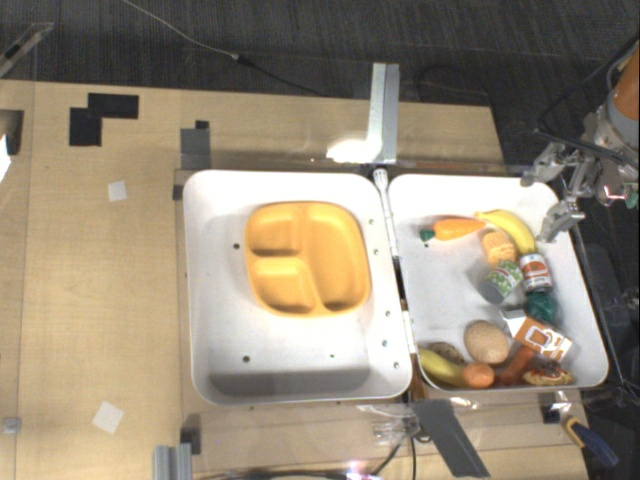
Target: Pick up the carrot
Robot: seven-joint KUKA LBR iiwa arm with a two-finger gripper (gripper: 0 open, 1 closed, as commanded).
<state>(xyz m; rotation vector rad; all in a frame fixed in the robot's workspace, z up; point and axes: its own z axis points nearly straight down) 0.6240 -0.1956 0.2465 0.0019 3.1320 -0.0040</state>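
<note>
The left bin [215,368] holds a yellow divided tray [300,258]. The right bin [440,298] holds the carrot [457,229] in its upper left, tip touching the banana [510,230]. Risk: a descent offset rightward may strike or grasp the banana instead. The arm enters at the frame's upper right; the gripper [568,208] hovers over the bin's upper right rim, empty, its opening indeterminate.

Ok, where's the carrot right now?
The carrot lies in the right bin, near its far edge, just left of the banana.
</note>
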